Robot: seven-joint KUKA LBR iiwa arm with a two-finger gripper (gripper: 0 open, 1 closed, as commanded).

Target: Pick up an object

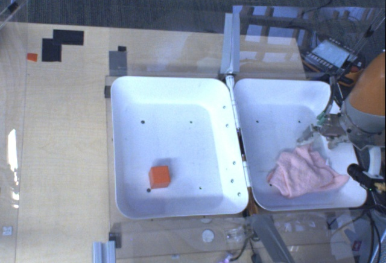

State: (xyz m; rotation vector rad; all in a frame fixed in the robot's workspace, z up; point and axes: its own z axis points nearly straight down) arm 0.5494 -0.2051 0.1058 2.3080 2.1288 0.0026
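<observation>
I have the grey arm with its orange band (369, 90) reaching in from the right, and its two-finger gripper (313, 135) sits low over the right-hand shallow white bin (271, 99), at that bin's right side. The fingertips look to be just at the far edge of the crumpled pink cloth (304, 172), which lies in the near right part of that bin. From this slant I cannot tell whether the jaws are released or clenched, nor whether any cloth lies between them; the metal parts there are small and blurred against the white.

The other candidate, a small orange block (160, 177), rests in the near left part of the left-hand white bin (169, 96), well apart from the gripper and untouched.

My reading is that I am in the approach or grasp step on the cloth, with nothing lifted yet: the cloth lies flat on the bin floor. The next move, as I judge it, calls for settling the fingertips onto a raised fold of the cloth, closing, and then lifting straight up to check that fabric comes with it. Soft cloth may slip out or be pinched too thinly, and the gripper is close to the bin's right wall, so I would keep the descent clear of it.
</observation>
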